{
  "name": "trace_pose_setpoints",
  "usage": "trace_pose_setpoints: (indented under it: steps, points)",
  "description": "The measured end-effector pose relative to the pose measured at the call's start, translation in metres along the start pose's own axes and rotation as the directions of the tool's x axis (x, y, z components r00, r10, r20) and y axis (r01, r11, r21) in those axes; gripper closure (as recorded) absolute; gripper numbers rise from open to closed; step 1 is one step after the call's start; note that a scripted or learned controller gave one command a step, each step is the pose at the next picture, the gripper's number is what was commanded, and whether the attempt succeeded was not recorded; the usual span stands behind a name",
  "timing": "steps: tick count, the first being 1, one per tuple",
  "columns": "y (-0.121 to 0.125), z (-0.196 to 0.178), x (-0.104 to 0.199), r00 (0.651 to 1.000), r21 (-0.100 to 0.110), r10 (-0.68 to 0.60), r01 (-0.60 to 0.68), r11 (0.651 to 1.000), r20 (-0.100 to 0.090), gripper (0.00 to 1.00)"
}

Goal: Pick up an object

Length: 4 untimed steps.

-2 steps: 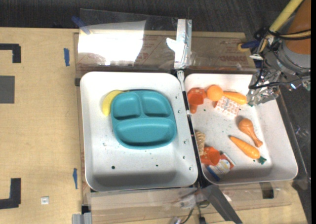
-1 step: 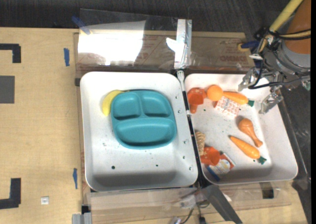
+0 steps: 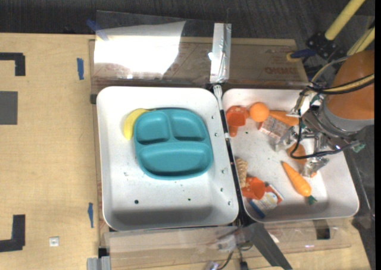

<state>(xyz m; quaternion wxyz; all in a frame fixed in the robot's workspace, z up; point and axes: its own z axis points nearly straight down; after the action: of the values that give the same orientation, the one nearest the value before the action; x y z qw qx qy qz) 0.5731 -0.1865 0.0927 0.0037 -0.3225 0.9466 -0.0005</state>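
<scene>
My gripper (image 3: 301, 151) hangs low over the right part of the right bin (image 3: 339, 200), below the grey wrist and its orange band. A small orange piece (image 3: 295, 151) shows right at the gripper; whether it is held is unclear. A toy carrot (image 3: 297, 180) lies just below the gripper, on the bin floor. An orange ball (image 3: 258, 111), an orange cup (image 3: 236, 118) and a small packet (image 3: 275, 126) sit to the gripper's upper left.
The left bin (image 3: 119, 203) holds a teal divided plate (image 3: 172, 142) with a yellow object (image 3: 129, 122) peeking out at its left. A red item (image 3: 255, 187), a white-and-blue packet (image 3: 269, 199) and a beige piece (image 3: 241, 168) lie at the right bin's lower left. Cables trail by the wrist.
</scene>
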Motion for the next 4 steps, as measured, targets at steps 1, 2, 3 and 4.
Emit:
trace_pose_setpoints:
  steps: [1,2,3,4]
  points:
    - [0.052,0.003,0.033,0.991,0.006,0.134,-0.134,0.991,0.003,0.0]
    - [0.015,0.003,-0.01,1.0,0.006,0.025,-0.025,1.0,0.004,0.0]
    - [0.041,0.003,0.028,0.997,0.004,0.076,-0.076,0.997,0.003,0.0]
    - [0.041,0.003,0.067,0.995,0.005,0.096,-0.096,0.995,0.002,0.0]
